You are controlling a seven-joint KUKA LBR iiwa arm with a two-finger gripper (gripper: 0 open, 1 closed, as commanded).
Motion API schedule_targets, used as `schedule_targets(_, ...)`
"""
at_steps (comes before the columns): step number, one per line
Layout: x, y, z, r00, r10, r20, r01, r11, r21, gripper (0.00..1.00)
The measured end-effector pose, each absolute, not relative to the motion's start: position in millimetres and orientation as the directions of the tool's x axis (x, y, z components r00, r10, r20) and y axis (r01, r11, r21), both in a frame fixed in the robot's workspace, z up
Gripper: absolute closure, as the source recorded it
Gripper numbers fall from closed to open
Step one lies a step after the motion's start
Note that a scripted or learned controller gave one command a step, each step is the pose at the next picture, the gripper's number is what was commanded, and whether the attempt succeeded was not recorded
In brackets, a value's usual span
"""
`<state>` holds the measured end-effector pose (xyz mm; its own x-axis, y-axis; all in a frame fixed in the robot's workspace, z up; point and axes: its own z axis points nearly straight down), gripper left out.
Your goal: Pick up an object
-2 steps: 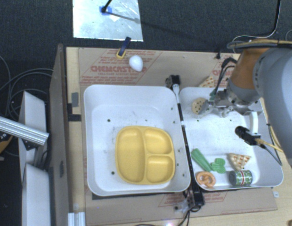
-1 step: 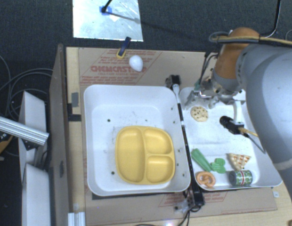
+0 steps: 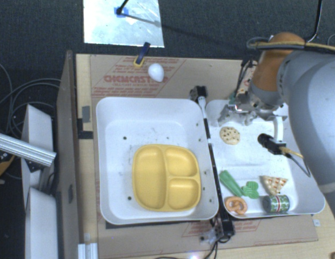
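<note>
My gripper [image 3: 239, 114] hangs over the far end of the right bin [image 3: 305, 198], just above and behind a round chocolate-chip cookie [image 3: 229, 135]. Nothing shows in its grasp. Along the near side of that bin lie a green toy [image 3: 236, 185], a pretzel [image 3: 235, 205], a pizza slice [image 3: 274, 184] and a small green can [image 3: 276, 203]. A yellow divided plate [image 3: 166, 177] rests in the left bin [image 3: 119, 117].
The grey arm [image 3: 313, 101] covers the right bin's far right part. A white egg-shaped thing [image 3: 155, 72] and a blue-yellow clip [image 3: 140, 55] lie on the cardboard behind the bins. A black divider clip [image 3: 200, 93] sits between the bins' far corners.
</note>
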<state>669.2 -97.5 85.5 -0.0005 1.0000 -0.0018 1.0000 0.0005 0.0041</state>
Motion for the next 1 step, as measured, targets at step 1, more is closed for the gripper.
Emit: schedule_targets(1,645.4,-92.4,84.4,0.0,1.0,-0.001,1.0,0.0,0.0,0.0)
